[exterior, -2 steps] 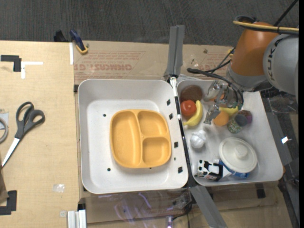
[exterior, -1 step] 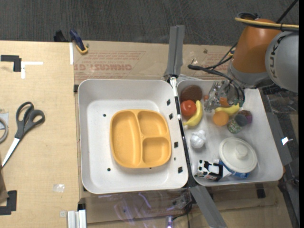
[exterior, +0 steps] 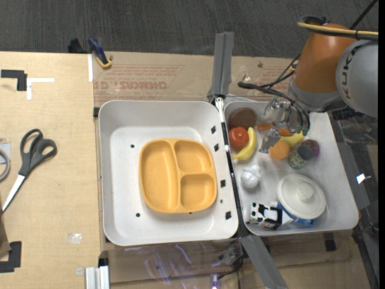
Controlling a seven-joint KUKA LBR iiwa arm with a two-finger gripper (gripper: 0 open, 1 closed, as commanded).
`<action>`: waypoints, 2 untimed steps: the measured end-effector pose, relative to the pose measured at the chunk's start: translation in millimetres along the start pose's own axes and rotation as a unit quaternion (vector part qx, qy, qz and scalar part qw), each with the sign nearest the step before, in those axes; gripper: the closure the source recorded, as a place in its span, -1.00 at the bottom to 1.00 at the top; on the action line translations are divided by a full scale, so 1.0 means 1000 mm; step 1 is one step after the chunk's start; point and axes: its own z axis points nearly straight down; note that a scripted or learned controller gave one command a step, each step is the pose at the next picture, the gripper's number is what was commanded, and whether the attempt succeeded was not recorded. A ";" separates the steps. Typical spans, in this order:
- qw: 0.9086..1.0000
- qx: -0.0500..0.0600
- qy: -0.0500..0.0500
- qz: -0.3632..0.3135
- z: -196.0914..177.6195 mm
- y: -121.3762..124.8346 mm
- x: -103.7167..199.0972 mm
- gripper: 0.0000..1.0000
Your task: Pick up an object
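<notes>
We see the arm (exterior: 337, 65) reaching in from the right over the right bin (exterior: 343, 179), its gripper (exterior: 278, 125) low among the clutter at the bin's far end; we cannot tell how it stands, or whether anything sits in it. Just beside it lie an orange fruit (exterior: 280, 150), a banana (exterior: 248, 149), a red tomato-like piece (exterior: 238, 136) and a brown round object (exterior: 242, 117). Nearer the camera we note a white lidded bowl (exterior: 302, 195), a small white lump (exterior: 250, 176) and a black-and-white toy (exterior: 264, 215). The left bin (exterior: 114, 179) holds a yellow divided tray (exterior: 178, 175). Scissors (exterior: 29, 158) lie on the bench well left.
</notes>
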 end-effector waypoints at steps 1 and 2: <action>1.000 0.000 0.005 -0.008 0.015 -0.014 0.031 -1.00; 1.000 0.000 0.002 -0.010 0.004 -0.013 0.029 1.00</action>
